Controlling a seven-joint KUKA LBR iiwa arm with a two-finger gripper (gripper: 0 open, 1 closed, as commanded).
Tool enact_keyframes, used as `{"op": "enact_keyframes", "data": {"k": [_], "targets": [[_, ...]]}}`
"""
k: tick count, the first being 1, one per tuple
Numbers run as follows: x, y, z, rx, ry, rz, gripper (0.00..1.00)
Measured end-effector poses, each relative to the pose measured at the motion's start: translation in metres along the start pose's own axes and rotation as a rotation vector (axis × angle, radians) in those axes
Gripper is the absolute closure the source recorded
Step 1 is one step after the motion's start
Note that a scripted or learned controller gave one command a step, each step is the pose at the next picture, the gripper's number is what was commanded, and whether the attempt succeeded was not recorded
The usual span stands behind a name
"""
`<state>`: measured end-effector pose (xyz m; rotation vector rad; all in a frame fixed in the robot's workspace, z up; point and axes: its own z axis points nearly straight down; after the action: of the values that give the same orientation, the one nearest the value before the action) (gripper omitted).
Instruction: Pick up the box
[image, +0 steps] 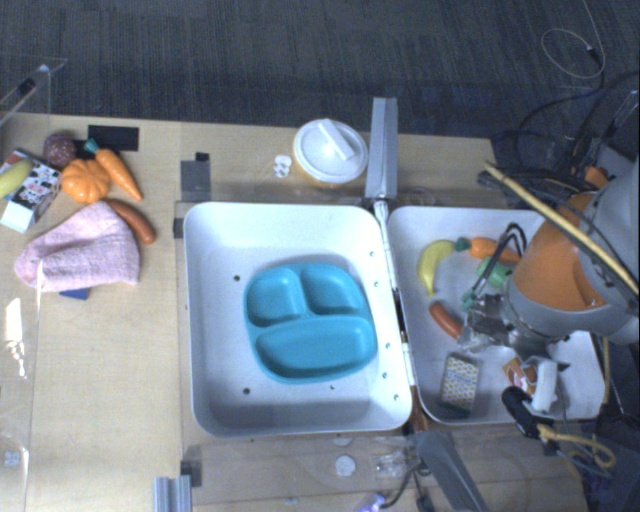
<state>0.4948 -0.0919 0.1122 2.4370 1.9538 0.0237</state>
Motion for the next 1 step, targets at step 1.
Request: {"op": "enact_keyframes", "data": {"k": [1], "targets": [[-0.0549,0.0093,0.0207,0.008,0.003,-0.162,1.0]]}}
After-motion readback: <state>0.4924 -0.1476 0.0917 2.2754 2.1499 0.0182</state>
